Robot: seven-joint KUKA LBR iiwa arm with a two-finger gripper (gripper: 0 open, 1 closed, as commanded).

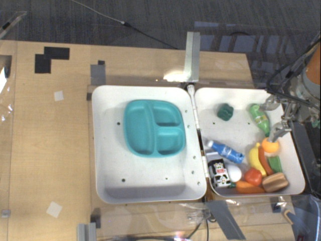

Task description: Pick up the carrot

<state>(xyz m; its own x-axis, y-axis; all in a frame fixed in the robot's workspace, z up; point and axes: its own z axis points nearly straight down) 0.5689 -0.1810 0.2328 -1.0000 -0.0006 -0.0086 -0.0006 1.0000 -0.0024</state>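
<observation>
The carrot (271, 146) is an orange piece with a green end, lying at the right side of the right bin (235, 97) between a yellow banana (256, 157) and the bin wall. My gripper (276, 118) reaches in from the right, just above and behind the carrot. Its fingers stand apart, so it is open, with nothing between them. The nearer fingertip (278, 132) hangs close over the carrot's orange end; whether it touches I cannot tell.
The right bin also holds a green bottle (260, 117), a dark green block (225, 112), a blue bottle (226, 152), a red tomato (253, 176), a brown bun (275, 183) and an orange-red piece (248, 188). A teal divided plate (153, 127) sits in the left bin (113, 179).
</observation>
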